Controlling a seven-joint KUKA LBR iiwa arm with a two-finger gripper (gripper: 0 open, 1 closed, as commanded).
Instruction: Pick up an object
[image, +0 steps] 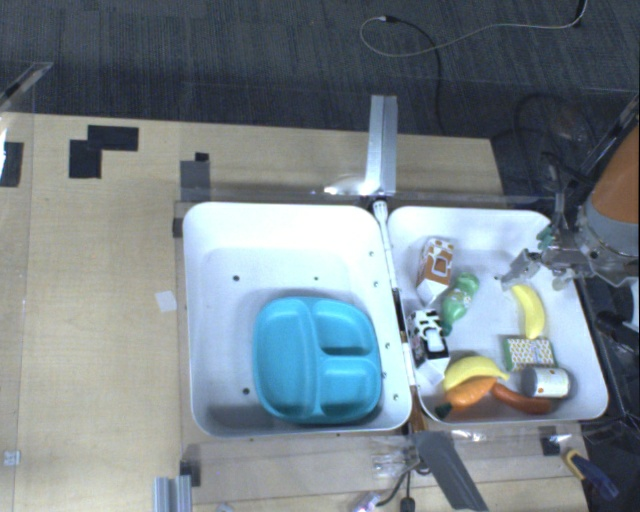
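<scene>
A blue divided tray (318, 358) lies alone in the left bin (215, 240). The right bin (490, 225) holds the pickable jumble: a brown carton (436, 260), green bottle (458, 299), bananas (529, 309), lettering too small to read. The gripper (527, 264) hovers at its right rim, grasping nothing; its pincer state I cannot tell.

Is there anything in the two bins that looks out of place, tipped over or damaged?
Nothing looks damaged or spilled. The blue divided tray lies flat but slightly turned in the left bin. In the right bin, the small carton and green bottle lie on their sides among loosely piled toy food.
</scene>
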